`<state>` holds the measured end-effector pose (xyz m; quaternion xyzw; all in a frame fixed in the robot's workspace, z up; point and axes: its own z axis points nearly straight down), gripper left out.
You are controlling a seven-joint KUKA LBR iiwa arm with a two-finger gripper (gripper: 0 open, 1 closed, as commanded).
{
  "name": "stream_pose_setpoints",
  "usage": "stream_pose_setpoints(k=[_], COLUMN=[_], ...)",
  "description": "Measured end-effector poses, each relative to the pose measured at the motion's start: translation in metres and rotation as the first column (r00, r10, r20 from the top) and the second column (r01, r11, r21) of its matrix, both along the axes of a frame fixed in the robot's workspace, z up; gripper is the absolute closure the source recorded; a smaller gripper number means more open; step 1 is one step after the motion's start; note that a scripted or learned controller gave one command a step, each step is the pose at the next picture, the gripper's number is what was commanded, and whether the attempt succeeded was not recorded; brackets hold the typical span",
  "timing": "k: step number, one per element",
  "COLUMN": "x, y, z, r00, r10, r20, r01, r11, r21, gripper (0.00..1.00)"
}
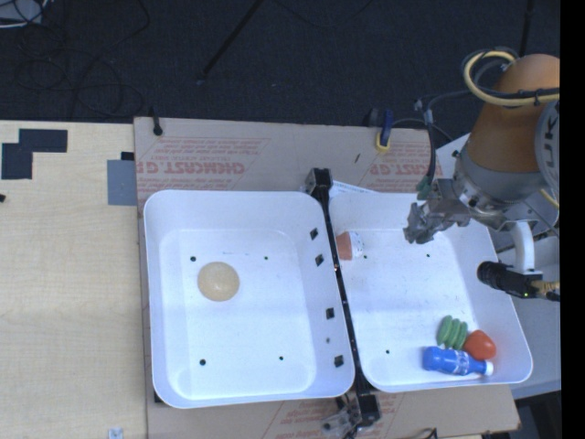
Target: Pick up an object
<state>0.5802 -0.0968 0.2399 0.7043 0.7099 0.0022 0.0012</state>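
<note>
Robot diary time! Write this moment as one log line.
gripper: above right bin, nothing seen held | right bin: blue bottle, green toy, red ball, pink block | left bin: tan ball

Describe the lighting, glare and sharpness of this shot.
Camera view: bright, even light washes the white bins almost featureless, with soft shadows along their walls; the background above the bench is dark and underexposed; the gripper looks slightly soft, its fingers hard to make out; the blue bottle and pale round object are reasonably sharp.

We are looking down on a pale wooden bench lying under a cardboard sheet, with dark carpeted floor behind.
</note>
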Motion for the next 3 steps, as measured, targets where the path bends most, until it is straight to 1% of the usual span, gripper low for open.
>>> stream_pose_setpoints(k=[1, 2, 3], x=[0.038, 0.065, 0.064], y=[0.04, 0.084, 0.157], z=[0.057, 0.071, 0.146], r00=[1.0, 1.0, 1.0], r10=[-0.003, -0.004, 0.0], r20=[0.0, -0.004, 0.001], r01=[0.003, 0.004, 0.0], r11=[1.0, 1.0, 1.0], r21=[-0.001, -0.001, 0.002], gripper=[1.0, 1.0, 1.0])
